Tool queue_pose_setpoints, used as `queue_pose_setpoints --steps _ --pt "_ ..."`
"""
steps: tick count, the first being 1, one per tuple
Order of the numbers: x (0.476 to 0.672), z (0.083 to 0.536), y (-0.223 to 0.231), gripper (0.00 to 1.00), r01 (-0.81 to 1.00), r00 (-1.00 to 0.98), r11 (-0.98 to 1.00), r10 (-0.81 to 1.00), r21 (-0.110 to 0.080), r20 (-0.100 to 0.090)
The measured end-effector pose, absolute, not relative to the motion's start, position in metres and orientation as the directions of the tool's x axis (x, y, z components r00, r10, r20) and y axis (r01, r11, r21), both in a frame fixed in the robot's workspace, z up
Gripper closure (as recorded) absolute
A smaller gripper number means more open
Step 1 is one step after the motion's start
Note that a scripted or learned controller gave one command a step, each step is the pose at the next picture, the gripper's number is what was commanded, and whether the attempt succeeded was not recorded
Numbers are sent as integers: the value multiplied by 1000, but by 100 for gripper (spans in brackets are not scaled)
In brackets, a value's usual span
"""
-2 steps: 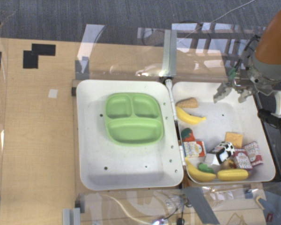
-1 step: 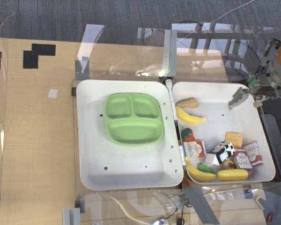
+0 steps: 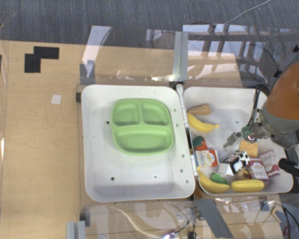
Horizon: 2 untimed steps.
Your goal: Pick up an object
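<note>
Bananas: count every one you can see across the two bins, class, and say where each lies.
2. One banana lies near the right bin's top left; another banana curves along its bottom left. Others may be hidden.

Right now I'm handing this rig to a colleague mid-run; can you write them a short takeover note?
Gripper: over the right bin, fingers spread, nothing between them.
Things: all in the right bin. Banana and a brown piece at the far left; another banana, a yellow piece, cartons and small packets along the near side.
Left bin: holds a green divided plate.
Done: nothing picked yet.
Left: lower, close on one object, lift it.
</note>
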<state>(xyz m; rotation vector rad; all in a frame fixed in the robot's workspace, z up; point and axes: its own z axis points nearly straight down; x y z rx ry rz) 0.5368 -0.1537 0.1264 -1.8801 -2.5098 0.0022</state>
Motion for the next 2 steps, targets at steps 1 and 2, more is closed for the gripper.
queue_pose_setpoints --steps 1,2 --pt "541 90 -197 0 923 -384 384 923 13 -4" --pt "541 98 -195 100 923 -384 384 923 11 3"
